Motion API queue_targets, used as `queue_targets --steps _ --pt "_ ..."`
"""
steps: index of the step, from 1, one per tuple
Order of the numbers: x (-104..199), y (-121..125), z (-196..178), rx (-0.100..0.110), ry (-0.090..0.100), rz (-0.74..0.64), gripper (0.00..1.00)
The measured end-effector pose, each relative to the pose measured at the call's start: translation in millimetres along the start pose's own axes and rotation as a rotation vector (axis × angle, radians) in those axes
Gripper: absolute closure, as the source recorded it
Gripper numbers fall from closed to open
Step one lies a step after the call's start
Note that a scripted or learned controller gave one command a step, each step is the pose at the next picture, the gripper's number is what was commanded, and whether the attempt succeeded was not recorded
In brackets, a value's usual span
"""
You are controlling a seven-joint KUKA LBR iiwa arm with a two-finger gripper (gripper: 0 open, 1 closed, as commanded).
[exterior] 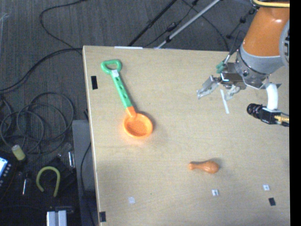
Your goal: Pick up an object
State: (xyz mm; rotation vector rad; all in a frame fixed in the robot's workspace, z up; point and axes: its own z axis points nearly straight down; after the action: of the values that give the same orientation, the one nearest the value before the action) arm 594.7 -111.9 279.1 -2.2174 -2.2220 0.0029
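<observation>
Claw [217, 89] fingers are seen spread apart above the table [188, 135], with nothing held between them; the metal tips point down and toward the left of the camera view. The claw is carried by the grey arm with its orange band [266, 32], which is seen at the upper right.

Two things are found on the pale wooden table surface. An orange strainer spoon with a green handle [127, 105] is laid well to the left of the claw, its green loop end pointed toward the far edge of the table and its round orange bowl turned toward the near side. A small orange pear-shaped toy [205, 166], narrow at one end and rounded at the other, is laid on its side below the claw in the view, nearer the front edge of the table and well apart from the fingers. Neither thing is touched by the claw.

A black cylindrical part [261, 112] is seen just to the right of the claw, beside a short white piece attached under the wrist. Small dark and light markers [215, 192] are scattered on the table toward its near edge. Black cables [37, 112] are coiled on the grey carpet far to the left of the claw, beyond the table edge.
</observation>
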Motion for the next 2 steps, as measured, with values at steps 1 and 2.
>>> queue_targets --steps 1,2 --pt "-26 74 15 -0.001 -0.004 -0.065 0.0" --pt "-101 70 34 -0.002 -0.002 0.028 0.0"
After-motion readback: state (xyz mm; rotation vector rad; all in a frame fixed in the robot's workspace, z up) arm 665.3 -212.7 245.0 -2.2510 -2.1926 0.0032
